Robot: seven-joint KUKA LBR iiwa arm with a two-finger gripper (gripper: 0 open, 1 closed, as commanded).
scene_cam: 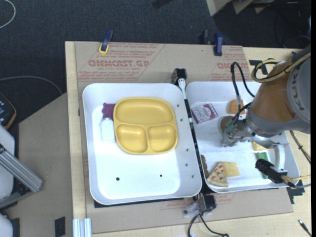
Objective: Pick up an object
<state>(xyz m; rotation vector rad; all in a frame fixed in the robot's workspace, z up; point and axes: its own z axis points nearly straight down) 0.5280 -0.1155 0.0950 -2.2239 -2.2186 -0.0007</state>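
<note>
Over the right bin [296, 172] the gripper [231, 132] is lowered, reach step probably; finger spread can't be told, nothing is seen held. The pizza slice [218, 174] sits near the front edge, so a descent onto something is needed next.

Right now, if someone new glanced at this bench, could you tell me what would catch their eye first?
The big yellow divided plate in the left bin stands out most, bright against the white, with a purple item tucked at its left edge. Next comes the grey arm with its orange band, reaching in from the right, its hand low over the middle of the right bin. A pizza slice toy lies near that bin's front edge.
</note>
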